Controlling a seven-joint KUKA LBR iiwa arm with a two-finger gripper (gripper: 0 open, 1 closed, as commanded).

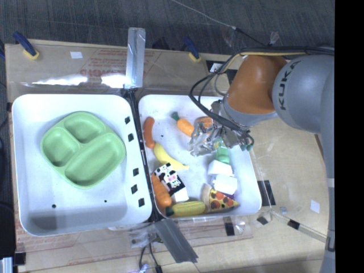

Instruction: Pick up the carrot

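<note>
Pincer [203,141], its state impossible to tell, hung just right of the carrot [183,125], so closing there risked missing it.

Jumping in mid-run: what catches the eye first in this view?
The grey arm's orange band looms over the right bin, its gripper down beside the carrot among crowded toy food. In the left bin lies a green divided plate.
</note>
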